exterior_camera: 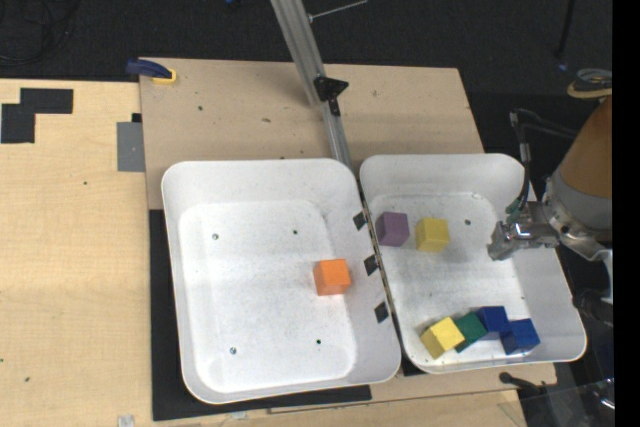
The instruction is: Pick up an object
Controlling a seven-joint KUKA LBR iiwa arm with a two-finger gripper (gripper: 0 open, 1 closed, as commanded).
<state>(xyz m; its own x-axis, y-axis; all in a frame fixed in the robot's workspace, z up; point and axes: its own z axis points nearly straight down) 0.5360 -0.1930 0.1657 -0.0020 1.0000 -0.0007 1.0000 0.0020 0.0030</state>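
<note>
The camera view looks down at a slant on a pale wooden surface (60, 245) carrying two shallow white bins side by side. The left bin (200, 215) is the larger in view; the right bin (470, 177) touches it along a shared edge marked by small black clips. A long grey metal rail (296, 35) leans from the top of the picture down to the gap between the bins.

The grey arm (590, 185), with its orange band, comes in from the right and stops over the right bin's right rim. Its hand (503, 243) hangs above the right side of that bin, well apart from every block. Whether the hand is wide or narrow I cannot tell, since it is small and partly blurred. Nothing is seen in its grip.

In the left bin an orange block (332, 277) lies alone, near the right wall. In the right bin a purple block (392, 228) sits near the left wall, with a yellow block (432, 235) just beside it on its right. Toward the near edge of the right bin a cluster lies together: a second yellow block (441, 336), a green block (470, 328) touching it, then a blue block (493, 319) and another blue block (519, 336) close against each other.

At the far left corner of the surface lies a small blue-and-yellow clamp (152, 70).
</note>
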